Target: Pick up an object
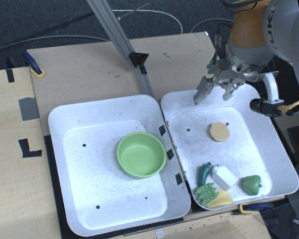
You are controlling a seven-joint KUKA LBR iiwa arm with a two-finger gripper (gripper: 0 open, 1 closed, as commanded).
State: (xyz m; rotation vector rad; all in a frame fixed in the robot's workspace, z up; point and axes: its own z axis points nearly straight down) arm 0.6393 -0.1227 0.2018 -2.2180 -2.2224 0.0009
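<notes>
You saw small toys (225, 184) at 6 o'clock of the right bin (268, 141); at 12 o'clock the gripper (214, 94) hung with jaws spread wide, holding nothing.

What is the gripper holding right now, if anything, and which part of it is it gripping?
Nothing. The gripper hangs open over the far edge of the right bin, with nothing between its fingers; the tan disc lies apart below it.

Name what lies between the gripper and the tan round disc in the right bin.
Nothing: the camera view shows bare white bin floor between the open gripper and the disc.
</notes>
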